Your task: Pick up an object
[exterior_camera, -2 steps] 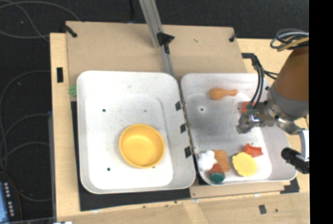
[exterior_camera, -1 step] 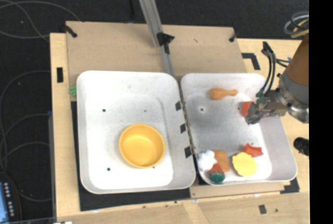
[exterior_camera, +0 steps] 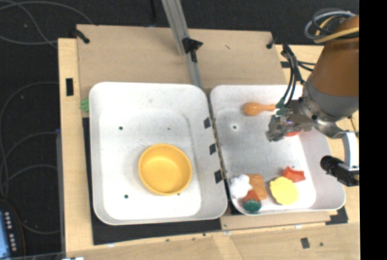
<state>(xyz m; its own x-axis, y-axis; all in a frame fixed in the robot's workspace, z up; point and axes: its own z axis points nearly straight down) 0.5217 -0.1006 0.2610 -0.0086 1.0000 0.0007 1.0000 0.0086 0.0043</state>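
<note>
The gripper (exterior_camera: 279, 129) hangs low over the right bin (exterior_camera: 242, 150), probably to reach a toy (whether it is spread or pressed together, I cannot tell). One orange spoon-like toy (exterior_camera: 259, 109) lies just beside it, up-left. Four small toys (exterior_camera: 269, 187) cluster well below it. One yellow bowl (exterior_camera: 165, 169) sits far left, in the left bin (exterior_camera: 121, 113).

Left bin (exterior_camera: 109, 107): yellow bowl (exterior_camera: 165, 169).
Right bin (exterior_camera: 242, 144): orange spoon-like toy (exterior_camera: 259, 109), small toys (exterior_camera: 266, 187) at near edge.
Gripper (exterior_camera: 279, 129): above right bin.
</note>
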